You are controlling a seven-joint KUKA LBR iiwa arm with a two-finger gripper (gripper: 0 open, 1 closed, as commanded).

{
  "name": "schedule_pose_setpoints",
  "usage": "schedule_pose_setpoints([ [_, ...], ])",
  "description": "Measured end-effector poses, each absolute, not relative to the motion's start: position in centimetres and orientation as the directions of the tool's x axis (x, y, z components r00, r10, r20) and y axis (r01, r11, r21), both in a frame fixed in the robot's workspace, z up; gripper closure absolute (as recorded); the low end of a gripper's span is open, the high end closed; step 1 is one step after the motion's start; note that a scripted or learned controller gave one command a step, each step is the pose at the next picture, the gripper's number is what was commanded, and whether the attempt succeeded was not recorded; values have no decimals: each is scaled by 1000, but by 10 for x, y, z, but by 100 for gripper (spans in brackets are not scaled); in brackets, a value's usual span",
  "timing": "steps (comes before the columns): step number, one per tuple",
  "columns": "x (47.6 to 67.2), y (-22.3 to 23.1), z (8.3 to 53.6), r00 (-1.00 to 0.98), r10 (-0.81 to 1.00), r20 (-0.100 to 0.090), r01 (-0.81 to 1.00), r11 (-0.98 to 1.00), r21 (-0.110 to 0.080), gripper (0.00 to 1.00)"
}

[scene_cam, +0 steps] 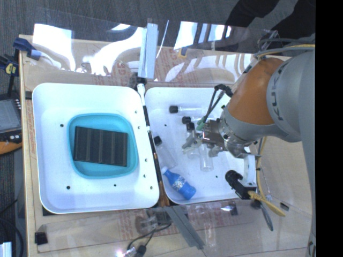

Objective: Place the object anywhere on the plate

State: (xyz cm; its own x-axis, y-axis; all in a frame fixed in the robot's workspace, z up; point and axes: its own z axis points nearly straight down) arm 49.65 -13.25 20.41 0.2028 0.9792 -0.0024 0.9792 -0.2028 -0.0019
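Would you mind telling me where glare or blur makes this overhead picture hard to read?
In the camera view, bright glare streaks the clear panel behind the bins; the white right bin is nearly washed out, so the clear tubes under the gripper barely stand out; the blue plate and blue bottle read sharply.

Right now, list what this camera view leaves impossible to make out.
- Gripper: small and blurred over the right bin; whether it grips anything cannot be told.
- Clear items below it: transparent against white, outlines too faint to identify.
- Blue bottle: label too small to read.
- Dark slab on the blue plate: what it is stays unclear.
- Arm: cut off at the right edge.
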Motion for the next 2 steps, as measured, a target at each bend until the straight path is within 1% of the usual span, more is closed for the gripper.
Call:
schedule_pose_setpoints([
  [1,492,-85,191,131,991,-1,991,-131,-6,100],
  [2,520,-37,191,50,999,0,999,-50,-4,100],
])
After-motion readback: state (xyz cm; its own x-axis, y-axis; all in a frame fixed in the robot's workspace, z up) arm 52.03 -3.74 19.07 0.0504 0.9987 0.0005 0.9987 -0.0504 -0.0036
